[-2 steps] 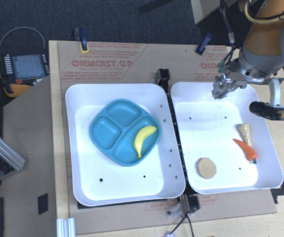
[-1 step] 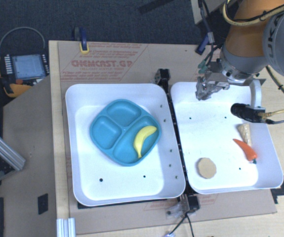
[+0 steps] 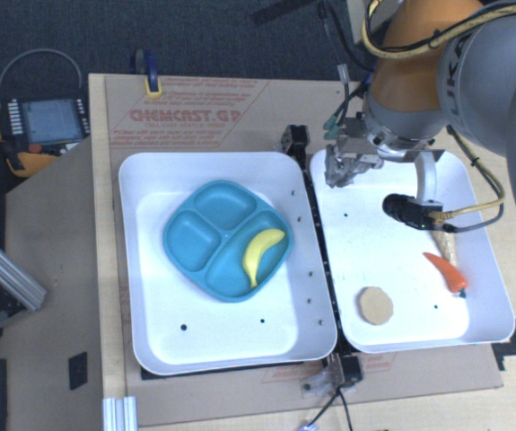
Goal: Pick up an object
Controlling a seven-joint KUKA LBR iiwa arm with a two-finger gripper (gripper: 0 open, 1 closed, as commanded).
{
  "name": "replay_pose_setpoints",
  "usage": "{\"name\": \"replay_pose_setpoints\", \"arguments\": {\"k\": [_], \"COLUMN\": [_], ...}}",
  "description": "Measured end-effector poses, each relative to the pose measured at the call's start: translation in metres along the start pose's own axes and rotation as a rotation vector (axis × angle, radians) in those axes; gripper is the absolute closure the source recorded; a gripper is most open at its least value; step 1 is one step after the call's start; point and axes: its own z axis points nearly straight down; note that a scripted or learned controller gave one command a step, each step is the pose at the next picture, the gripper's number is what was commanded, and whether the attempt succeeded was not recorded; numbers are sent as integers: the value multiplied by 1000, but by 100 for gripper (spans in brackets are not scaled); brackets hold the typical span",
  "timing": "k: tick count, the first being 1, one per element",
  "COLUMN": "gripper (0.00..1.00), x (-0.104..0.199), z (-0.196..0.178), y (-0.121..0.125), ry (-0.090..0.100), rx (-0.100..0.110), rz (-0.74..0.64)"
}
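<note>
Arm comes in over the far right corner of the bench. Gripper sits low over the far left corner of the right bin, close to the wall it shares with the left bin. Cannot tell from this angle how far the gripper is open. Nothing can be made out in its grasp.

Right bin:
- Round tan cookie lies flat near the near edge, left of centre.
- Orange carrot lies by the right edge at a slant, apart from the cookie.
- Both are well apart from the gripper.

Left bin:
- Blue divided plate sits about mid-bin, turned at an angle to the bin walls.
- Yellow banana lies in the plate's right-hand compartment, curved, with one end toward the plate's right rim.

Both bins rest side by side on a brown board with red printing along its far edge.
</note>
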Motion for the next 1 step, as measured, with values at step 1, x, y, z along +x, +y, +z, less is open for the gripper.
{"name": "replay_pose_setpoints", "arguments": {"k": [1], "gripper": [100], "x": [56], "z": [8], "y": [-6], "ry": [0], "rx": [0], "rz": [0]}}
